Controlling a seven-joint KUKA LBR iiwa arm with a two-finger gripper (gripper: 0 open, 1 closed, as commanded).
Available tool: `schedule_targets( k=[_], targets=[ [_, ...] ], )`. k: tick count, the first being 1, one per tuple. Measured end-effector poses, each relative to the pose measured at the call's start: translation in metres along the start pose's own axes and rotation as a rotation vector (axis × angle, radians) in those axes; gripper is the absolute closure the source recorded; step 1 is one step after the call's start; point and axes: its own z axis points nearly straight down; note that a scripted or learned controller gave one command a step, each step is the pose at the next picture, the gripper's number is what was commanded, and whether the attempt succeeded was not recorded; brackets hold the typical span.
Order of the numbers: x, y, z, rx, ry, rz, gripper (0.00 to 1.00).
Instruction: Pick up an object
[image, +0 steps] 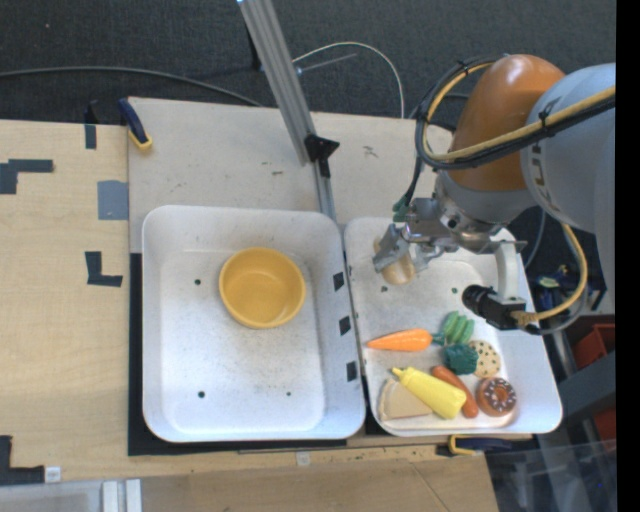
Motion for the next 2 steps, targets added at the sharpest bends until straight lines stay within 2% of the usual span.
schedule_targets(
  k=[1,2],
  targets=[
    [0.058,-0.003,-0.003,-0.001,0.0,-0.001,1.0],
    [0.108,-0.016,0.014,0.003,-0.002,0.001,1.0]
  ],
)
